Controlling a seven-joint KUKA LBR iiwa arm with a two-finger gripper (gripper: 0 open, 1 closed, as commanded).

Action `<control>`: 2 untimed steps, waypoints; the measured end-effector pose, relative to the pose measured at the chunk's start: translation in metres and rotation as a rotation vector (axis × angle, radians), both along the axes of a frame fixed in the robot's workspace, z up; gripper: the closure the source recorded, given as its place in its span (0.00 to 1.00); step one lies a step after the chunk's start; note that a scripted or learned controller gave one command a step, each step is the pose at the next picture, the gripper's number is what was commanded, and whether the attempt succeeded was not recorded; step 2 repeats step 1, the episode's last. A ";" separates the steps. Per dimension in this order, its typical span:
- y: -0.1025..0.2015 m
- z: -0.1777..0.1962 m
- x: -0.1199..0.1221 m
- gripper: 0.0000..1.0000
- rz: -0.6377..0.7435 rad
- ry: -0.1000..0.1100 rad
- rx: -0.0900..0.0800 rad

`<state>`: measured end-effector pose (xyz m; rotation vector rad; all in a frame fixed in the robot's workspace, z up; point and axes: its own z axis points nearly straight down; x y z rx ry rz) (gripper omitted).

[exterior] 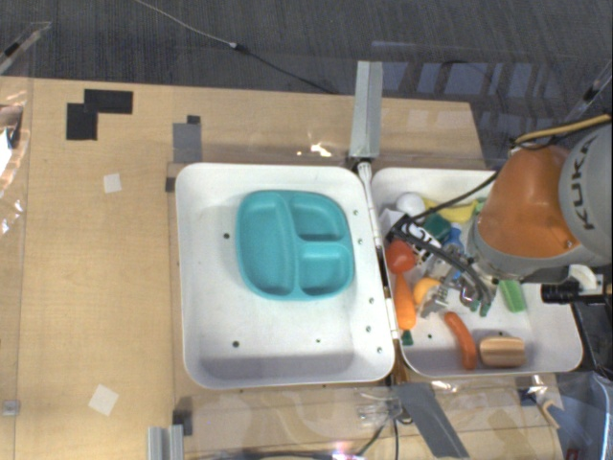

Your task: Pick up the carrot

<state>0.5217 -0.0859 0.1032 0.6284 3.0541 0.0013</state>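
Light wooden bench (86,286) with black tape patches (96,111); behind it, possibly dark carpet (287,17).

Bright, even light falls from overhead on my bench (96,286), and both white bins wash out near their middles. A small hot glare sits on the wood just above the left bin (278,353). Soft grey shade pools along that bin's lower wall and under the teal tray (292,244). My arm (527,209) looks slightly soft; the frame corners are dimmer

right bin (565,353): crowded, toys packed | left bin (206,257): tray (292,244) midway
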 end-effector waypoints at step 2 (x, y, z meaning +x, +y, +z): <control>0.076 0.085 -0.020 1.00 -0.013 0.012 0.007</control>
